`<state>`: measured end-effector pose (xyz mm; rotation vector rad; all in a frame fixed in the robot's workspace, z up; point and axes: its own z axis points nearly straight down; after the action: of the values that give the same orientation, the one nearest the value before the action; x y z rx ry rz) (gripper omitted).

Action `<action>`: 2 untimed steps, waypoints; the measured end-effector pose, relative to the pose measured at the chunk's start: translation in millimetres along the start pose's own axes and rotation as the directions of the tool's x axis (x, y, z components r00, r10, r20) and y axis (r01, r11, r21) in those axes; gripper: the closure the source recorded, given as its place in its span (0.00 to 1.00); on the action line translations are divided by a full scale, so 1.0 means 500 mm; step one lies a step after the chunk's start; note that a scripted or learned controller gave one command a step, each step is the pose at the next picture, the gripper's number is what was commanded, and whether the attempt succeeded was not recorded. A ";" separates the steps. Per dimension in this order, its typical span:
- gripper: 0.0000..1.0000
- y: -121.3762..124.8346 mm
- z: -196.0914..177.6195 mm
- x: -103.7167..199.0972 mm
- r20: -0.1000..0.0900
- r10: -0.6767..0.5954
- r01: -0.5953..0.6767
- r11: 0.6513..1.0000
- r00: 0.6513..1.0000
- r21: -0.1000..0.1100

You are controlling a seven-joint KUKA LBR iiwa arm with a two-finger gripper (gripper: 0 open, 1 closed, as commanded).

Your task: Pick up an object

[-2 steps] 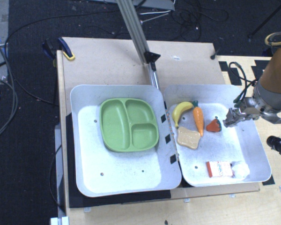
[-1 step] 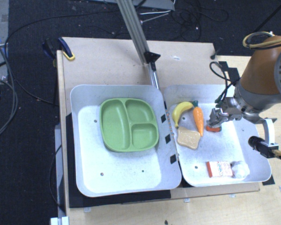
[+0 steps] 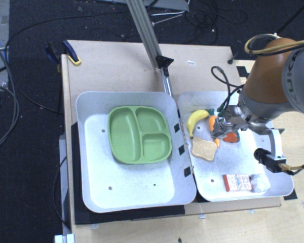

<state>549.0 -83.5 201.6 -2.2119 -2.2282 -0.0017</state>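
Note:
The right bin (image 3: 234,161) holds a yellow banana (image 3: 195,121), a slice of toast (image 3: 203,149), a small orange piece (image 3: 212,122), a red object (image 3: 231,137) and a red-and-white box (image 3: 237,182). My gripper (image 3: 219,130) is down inside this bin, between the banana and the red object, just above the toast. It sits right at the orange piece and partly hides what lies beneath it. I see nothing lifted off the bin floor.
A green divided plate (image 3: 140,134) lies in the left bin (image 3: 99,186). A pale, clear lump (image 3: 260,184) rests next to the box. A slanted metal pole (image 3: 144,24) crosses the back of the bench. The arm's body (image 3: 273,80) hangs over the right bin's far right side.

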 end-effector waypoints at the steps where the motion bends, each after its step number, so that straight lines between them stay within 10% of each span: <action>1: 1.00 0.002 -0.034 0.110 0.000 -0.001 0.001 1.000 1.000 -0.003; 2: 1.00 0.022 -0.062 0.212 0.001 0.000 0.000 1.000 1.000 -0.002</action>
<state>559.1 22.3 232.6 -2.2134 -2.2300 -0.0033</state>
